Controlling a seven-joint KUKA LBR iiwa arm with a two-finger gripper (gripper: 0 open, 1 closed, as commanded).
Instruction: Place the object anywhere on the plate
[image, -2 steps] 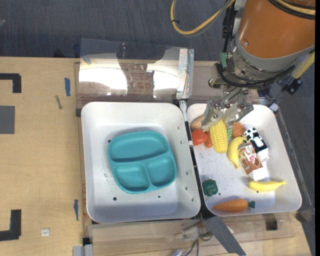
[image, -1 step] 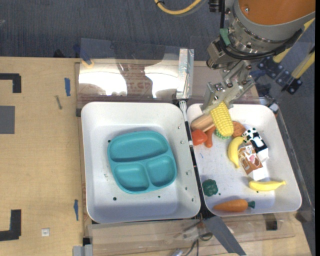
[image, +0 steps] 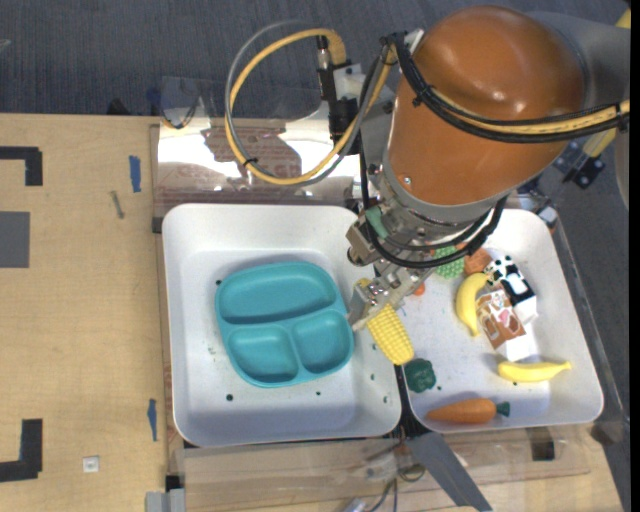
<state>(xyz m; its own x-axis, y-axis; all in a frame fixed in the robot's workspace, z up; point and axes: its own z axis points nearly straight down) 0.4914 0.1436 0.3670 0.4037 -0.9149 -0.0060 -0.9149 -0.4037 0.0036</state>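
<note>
The corn cob (image: 391, 335) lies tilted right at the tip of my claw (image: 378, 298), its upper end just under my fingers, straddling the seam where the two white bins meet. My fingers look to be touching or pinching that upper end, but they are small and tangled in shadow, so I cannot tell how far apart they stand or whether they truly have the cob. The cob's lower end points toward a dark green vegetable (image: 419, 375) sitting just beside it in the right bin (image: 575, 390).

To the cob's left, near but apart, the teal plate (image: 284, 322) with its three compartments lies in the left bin (image: 190, 330); the cob is not on it.

Further right in the right bin are a banana (image: 468, 303), a small carton (image: 507, 322) with a black-and-white cow pattern on top (its printing is too small for me to read), a second banana (image: 534, 370) below it, and an orange carrot (image: 463, 411) along the near wall. Something orange and green peeks out under my wrist (image: 462, 266).

The bins sit on a pale wooden worktop (image: 80, 300) with black corner marks and bits of blue tape.
</note>
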